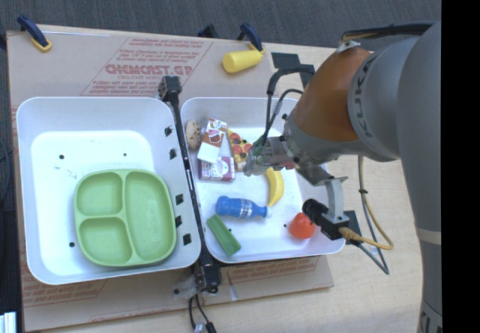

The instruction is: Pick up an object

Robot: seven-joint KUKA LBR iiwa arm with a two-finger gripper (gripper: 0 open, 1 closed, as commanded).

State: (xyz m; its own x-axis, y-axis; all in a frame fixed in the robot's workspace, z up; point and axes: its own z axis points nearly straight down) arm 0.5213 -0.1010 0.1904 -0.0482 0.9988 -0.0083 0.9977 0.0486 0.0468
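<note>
Looming closest to the lens, grey KUKA arm (390, 99) with orange band, reaching in from 3 o'clock over the right shallow white bin (319, 247). Two-finger gripper (253, 160) low above the bin's middle, just beside the upper tip of a small yellow banana (275, 186) and touching or nearly touching a cluster of red and orange candy-like pieces (238, 145). Cannot tell how the jaws stand; too dark and small against the clutter. Nothing seen pinched.

Scattered across the same bin: red-and-white printed snack packets (214, 151) at 9 o'clock of the gripper, blue plastic bottle lying on its side (241, 208) at 6 o'clock, green rectangular block (223, 235) at 7 o'clock near the front rim, red-orange round fruit-like toy (301, 226) at 4 o'clock.

Left shallow white bin (45, 129) bearing a pale green three-compartment plate (125, 217). Yellow plastic cylinder (241, 61) on the cardboard at 12 o'clock, outside both bins.

Judged progress: early. Approach made, no grasp confirmed, lift entirely left to do. Likeliest target the banana or candy pieces, both resting on the bin floor.
</note>
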